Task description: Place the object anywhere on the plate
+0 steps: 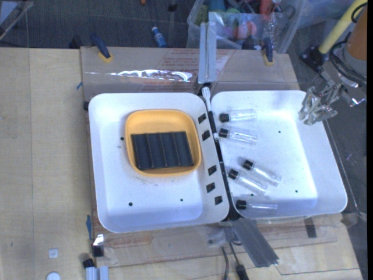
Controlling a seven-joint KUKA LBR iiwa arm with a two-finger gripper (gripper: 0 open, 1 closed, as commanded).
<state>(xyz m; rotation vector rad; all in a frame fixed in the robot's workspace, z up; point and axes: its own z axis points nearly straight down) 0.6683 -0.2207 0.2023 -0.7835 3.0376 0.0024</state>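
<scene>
I see the gripper [315, 111] over the right bin's [294, 182] far right edge — jaw state I cannot tell. Five clear vials [256, 176] lie toward its left edge; yellow plate [162, 119] sits in the left bin [111, 174]

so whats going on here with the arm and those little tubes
A robot arm is set up to move an object onto the yellow plate, which sits in the left bin with a dark ridged block on it. Its tool hovers over the upper right edge of the right bin, holding nothing that can be seen. Five clear black-capped vials lie scattered in the right bin, so no transfer has happened yet.
</scene>
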